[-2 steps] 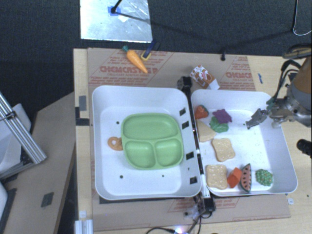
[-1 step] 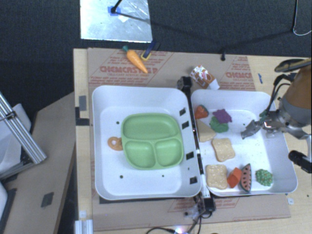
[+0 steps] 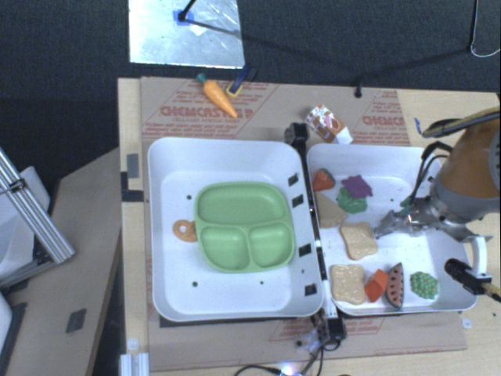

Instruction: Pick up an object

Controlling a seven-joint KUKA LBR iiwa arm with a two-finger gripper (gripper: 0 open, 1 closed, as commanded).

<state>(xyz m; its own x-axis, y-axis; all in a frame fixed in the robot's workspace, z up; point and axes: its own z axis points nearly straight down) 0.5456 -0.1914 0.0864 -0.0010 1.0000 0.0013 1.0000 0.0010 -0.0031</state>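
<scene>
Seeing my end effector (image 3: pixel 389 225) just right of the toast slice (image 3: pixel 359 240), toast lying down-left; can't tell its grip state.

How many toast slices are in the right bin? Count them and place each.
2. One toast slice lies mid-bin beside the gripper; the other lies at the front left corner. More could be hidden under the arm.

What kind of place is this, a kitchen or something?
Probably a robot test lab, not a kitchen: a grey arm reaches over two white bins, and the food, like the carrot, looks like toys.
</scene>
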